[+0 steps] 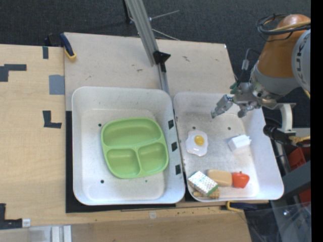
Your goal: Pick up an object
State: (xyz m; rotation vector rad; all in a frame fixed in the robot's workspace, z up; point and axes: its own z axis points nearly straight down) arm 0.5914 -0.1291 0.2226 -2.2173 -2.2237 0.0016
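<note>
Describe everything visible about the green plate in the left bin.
The green plate is a light green, plastic-looking divided tray with rounded corners and a raised rim. It has three compartments: one long one across the far side and two smaller ones nearer the camera. It lies flat and right side up on the floor of the left bin, roughly central and turned slightly askew to the bin's walls. All three compartments look bare. Nothing touches it but the bin floor; the gripper is over the right bin.

cam: 1 fixed, overhead | slanted down | both bins (75,135) in frame
</note>
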